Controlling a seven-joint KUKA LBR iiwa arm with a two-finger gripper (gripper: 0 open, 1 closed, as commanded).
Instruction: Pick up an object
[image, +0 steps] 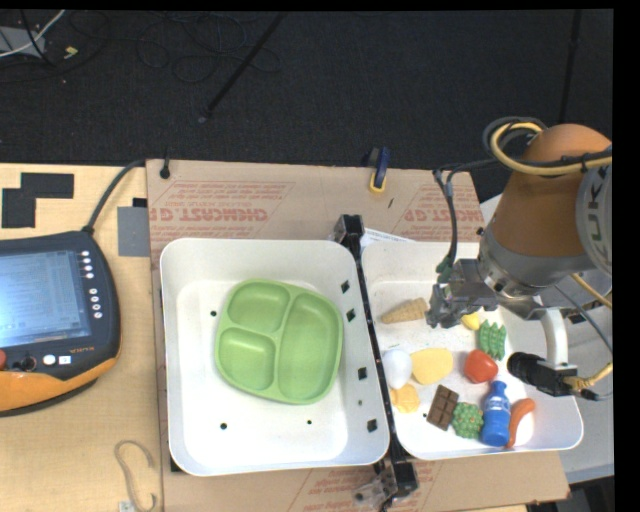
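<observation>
The right bin (420, 268) holds several toy foods: a tan cone (404, 311), a white egg-like piece (398, 361), a yellow lump (432, 365), a small orange piece (405, 398), a brown chocolate block (442, 407), a green broccoli-like piece (466, 421), a blue bottle (496, 415), a red tomato (479, 367), a green piece (491, 338) and a small yellow piece (472, 321). My gripper (443, 312) hangs low over the bin's middle, just right of the cone and left of the small yellow piece. Nothing shows held in it.
The left bin (190, 300) carries a green divided plate (279, 340). A teach pendant (50, 310) lies on the bench at far left. A black divider (362, 340) runs between the bins. The arm's orange band (548, 200) looms over the right bin's far right.
</observation>
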